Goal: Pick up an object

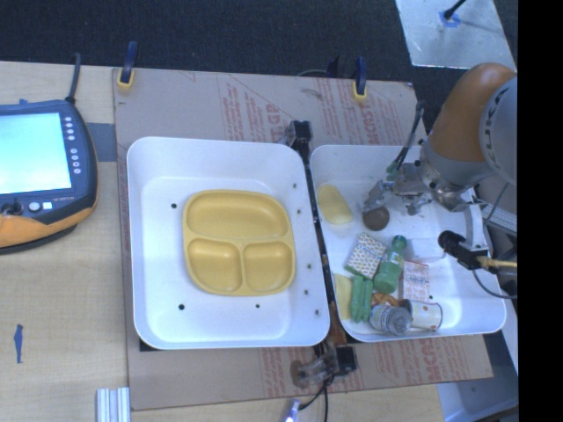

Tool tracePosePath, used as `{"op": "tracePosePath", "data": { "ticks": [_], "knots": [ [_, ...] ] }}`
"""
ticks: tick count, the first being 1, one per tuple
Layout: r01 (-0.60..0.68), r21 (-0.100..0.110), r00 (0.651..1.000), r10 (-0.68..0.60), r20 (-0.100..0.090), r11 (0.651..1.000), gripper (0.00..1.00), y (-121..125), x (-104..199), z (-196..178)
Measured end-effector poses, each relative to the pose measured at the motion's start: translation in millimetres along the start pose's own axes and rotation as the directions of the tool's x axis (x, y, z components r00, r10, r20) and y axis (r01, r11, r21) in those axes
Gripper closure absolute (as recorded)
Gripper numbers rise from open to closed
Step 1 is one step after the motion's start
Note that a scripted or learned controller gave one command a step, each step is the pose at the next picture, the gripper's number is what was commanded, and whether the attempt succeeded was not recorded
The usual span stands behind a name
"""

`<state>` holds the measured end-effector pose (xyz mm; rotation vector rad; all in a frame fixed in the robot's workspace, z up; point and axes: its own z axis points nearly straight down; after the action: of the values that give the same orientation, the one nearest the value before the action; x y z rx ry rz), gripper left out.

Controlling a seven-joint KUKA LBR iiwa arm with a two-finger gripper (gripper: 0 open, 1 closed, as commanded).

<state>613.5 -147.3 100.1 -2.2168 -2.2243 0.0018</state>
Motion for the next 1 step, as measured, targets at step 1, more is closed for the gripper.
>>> {"op": "tracePosePath", "data": {
  "ticks": [1],
  "knots": [
    [0.002, 0.002, 1.000, -0.002, 0.000, 1.000, 1.00, -0.2, -0.9, -10.2]
  ]
}}
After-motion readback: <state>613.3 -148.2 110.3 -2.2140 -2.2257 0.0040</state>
